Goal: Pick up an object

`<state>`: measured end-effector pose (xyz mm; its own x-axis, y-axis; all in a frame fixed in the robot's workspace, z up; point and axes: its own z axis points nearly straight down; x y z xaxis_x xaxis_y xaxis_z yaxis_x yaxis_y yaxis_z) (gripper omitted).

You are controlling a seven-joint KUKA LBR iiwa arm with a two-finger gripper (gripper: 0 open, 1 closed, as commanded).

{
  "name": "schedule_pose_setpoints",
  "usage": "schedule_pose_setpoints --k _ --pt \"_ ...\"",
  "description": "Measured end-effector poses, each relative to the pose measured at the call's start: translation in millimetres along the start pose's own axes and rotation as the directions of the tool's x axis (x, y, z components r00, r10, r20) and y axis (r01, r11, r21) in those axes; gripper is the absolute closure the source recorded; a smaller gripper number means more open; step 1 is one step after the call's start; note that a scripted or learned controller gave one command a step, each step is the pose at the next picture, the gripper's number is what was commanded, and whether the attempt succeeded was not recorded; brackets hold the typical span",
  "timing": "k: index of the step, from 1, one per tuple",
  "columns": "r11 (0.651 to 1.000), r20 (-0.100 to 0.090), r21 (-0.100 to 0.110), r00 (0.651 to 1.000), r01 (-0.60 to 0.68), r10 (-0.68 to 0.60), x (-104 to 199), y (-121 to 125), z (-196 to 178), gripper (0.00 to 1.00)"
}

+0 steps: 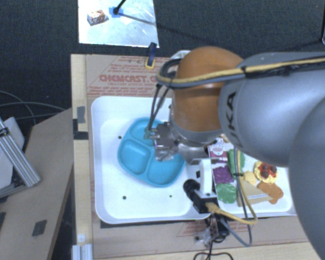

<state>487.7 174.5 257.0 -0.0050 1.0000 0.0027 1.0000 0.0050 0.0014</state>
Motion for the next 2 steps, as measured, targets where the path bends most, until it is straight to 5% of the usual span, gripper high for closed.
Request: schedule_pose_setpoints --k 1,2 --pt "1.0 -0.001 -0.001 1.0 0.002 -0.002 0 1 -10 1.0" --pt "1.0 0.005 0.002 1.0 -0.007 0.007 -21 74 115 1.0"
